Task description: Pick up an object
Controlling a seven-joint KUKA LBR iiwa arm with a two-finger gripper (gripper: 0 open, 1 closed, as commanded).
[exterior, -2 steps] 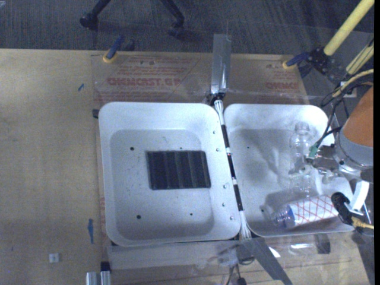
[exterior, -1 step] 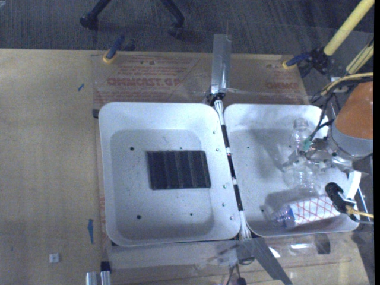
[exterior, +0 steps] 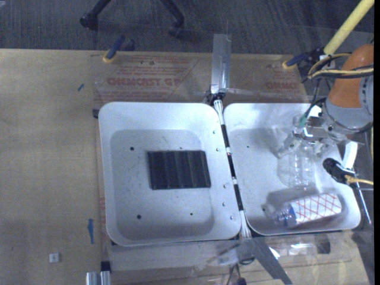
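A clear plastic bottle [exterior: 301, 166] stands in the right bin [exterior: 252, 126], in the right part of the frame. It is see-through, so the white floor of the bin shows through it, and it is a bit hard to make out. Just below it, near the bottom edge of that bin, lies a second bottle [exterior: 307, 209] on its side; this one has a white label with red criss-cross lines and a blue cap end pointing to the left. The gripper [exterior: 304, 134] is just above the top of the clear bottle, and looks very close to it (it may be touching, but this cannot be told). Whether its jaws are open or closed cannot be told either, because the metal parts and the clear plastic blur together there. The arm [exterior: 351, 97] comes in from the right edge of the frame, grey with an orange band, and bends down toward the right bin. The left bin [exterior: 119, 123] sits in the middle of the frame and holds a dark flat ridged pad [exterior: 178, 169], well apart from the gripper.
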